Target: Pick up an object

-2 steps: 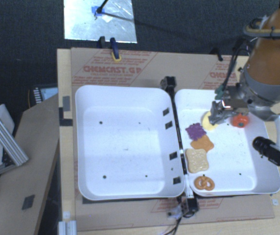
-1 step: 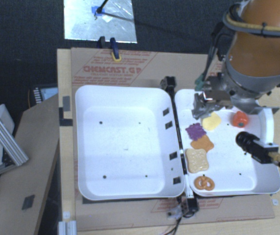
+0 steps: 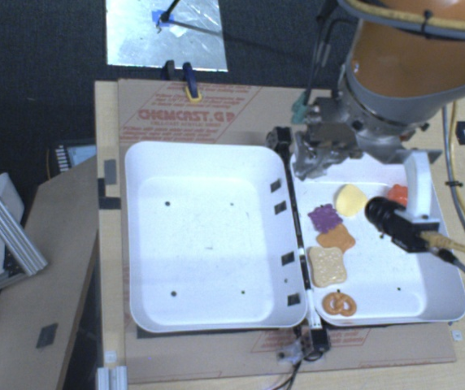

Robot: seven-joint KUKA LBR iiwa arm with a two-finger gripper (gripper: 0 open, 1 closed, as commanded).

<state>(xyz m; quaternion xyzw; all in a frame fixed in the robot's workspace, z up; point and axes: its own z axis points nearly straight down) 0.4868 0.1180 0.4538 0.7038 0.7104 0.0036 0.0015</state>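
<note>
The nearest candidate for me is the pale yellow rounded toy piece (image 3: 350, 200), lying in the right-hand white bin (image 3: 428, 303) just right of centre frame. Judging by its looks it is light, stiff plastic and a little slick, so I would take it across its narrow width, low enough that it does not squirt out. Just left of it lies a small purple bumpy piece (image 3: 324, 216), like a grape bunch; below that an orange-tan flat piece (image 3: 336, 238), touching or nearly so. Lower still sits a tan slice shaped like bread (image 3: 328, 266), and beneath it a small brown pretzel-shaped piece (image 3: 339, 304). These flat ones look thin and would be harder to get under. An orange-red bit (image 3: 397, 192) lies right of the yellow piece, partly hidden.

My hand (image 3: 312, 167) hangs over the upper left corner of the right bin, above and left of the yellow piece, apart from it. Whether it is released or clenched I cannot tell, and nothing is visibly in it.

The left white bin (image 3: 135, 218) sits beside, both on the cardboard-covered surface (image 3: 184, 114)
</note>
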